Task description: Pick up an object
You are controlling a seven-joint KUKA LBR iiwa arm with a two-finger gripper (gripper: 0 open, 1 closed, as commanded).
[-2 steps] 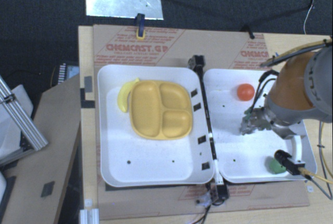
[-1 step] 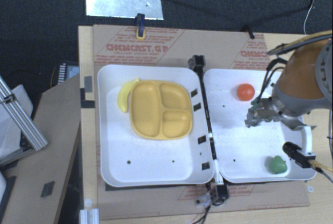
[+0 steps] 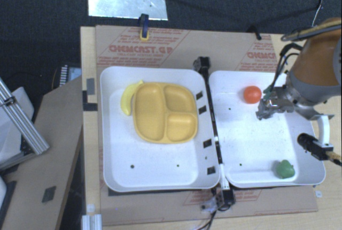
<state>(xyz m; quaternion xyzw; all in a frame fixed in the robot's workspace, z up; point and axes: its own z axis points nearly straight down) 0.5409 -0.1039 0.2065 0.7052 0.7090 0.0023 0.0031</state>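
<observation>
Camera view, left to right: left bin (image 3: 112, 170) carries one yellow divided plate (image 3: 163, 112) at its centre and one banana (image 3: 127, 98) touching the plate's left edge. Right bin (image 3: 251, 170) carries one orange ball (image 3: 252, 94) near its far edge and one green object (image 3: 285, 169) at its near right corner. Gripper (image 3: 264, 110) hangs just beside the ball; finger spread cannot be judged, and nothing is seen in its grasp.

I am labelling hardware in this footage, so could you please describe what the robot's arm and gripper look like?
The arm is bulky and rounded, with a grey body and a broad orange band above the wrist. Thin dark cables loop along its left side. The gripper is a small grey metal assembly at its tip.
</observation>
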